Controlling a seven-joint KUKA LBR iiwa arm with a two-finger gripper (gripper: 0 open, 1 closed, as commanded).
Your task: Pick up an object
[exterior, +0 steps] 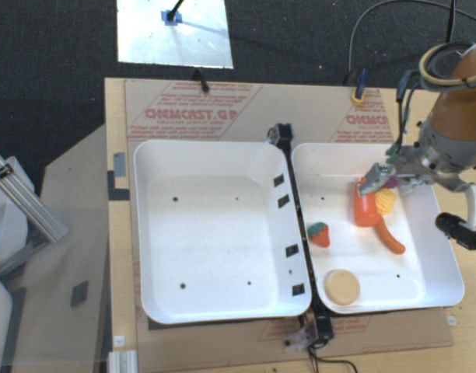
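**Four objects in the right bin, hand low over the cluster**

Two shallow white plastic bins sat side by side on the table; all the loose items lay in the right bin (425, 286). The grey arm's hand (376, 182) hung low at the upper edge of a tight cluster: an orange cylindrical block (365, 211), a small yellow ridged piece (386, 202) touching it, and an orange carrot-like stick (391, 239) just below. A red strawberry toy with green top (320, 235) lay near the divider, and a round tan disc (341, 287) near the front wall.

Step judged: approach or descent onto the cluster, pick not yet made. Nothing was visibly lifted. Next move would call for settling on one item, likely the orange block, and closing squarely without nudging its neighbours.

Hard to make out: whether the hand was spread or pressed together could not be told; the fingertips blurred into the block's top. A purple patch beside them was unidentifiable.
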